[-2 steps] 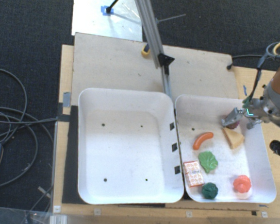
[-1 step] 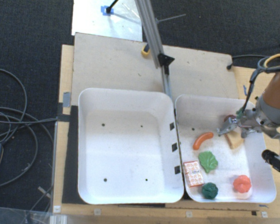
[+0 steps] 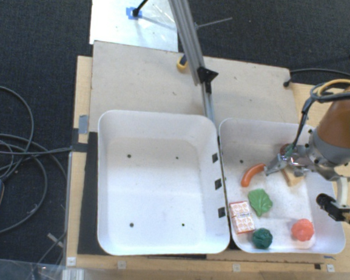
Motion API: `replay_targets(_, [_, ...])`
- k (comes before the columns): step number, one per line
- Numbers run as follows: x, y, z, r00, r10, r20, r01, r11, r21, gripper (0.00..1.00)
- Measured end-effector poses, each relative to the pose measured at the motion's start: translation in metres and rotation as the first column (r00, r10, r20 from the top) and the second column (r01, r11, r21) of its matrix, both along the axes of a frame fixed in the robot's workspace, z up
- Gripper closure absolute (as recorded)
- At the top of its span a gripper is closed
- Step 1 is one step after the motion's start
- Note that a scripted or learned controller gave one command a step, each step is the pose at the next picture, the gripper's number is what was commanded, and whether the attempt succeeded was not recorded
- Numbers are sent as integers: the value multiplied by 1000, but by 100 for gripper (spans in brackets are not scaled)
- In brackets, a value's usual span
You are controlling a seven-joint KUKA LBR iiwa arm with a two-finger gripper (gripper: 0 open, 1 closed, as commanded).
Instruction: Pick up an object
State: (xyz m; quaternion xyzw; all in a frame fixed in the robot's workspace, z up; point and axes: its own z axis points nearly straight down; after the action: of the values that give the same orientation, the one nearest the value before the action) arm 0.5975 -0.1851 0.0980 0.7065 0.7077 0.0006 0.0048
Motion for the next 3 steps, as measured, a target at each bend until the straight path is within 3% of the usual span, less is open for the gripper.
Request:
replay_targets(1, [2, 0, 15, 1000, 1, 7, -1, 1000, 0, 100])
replay_targets(3, [4, -1, 134, 1000, 4, 1, -4, 1000, 3, 100])
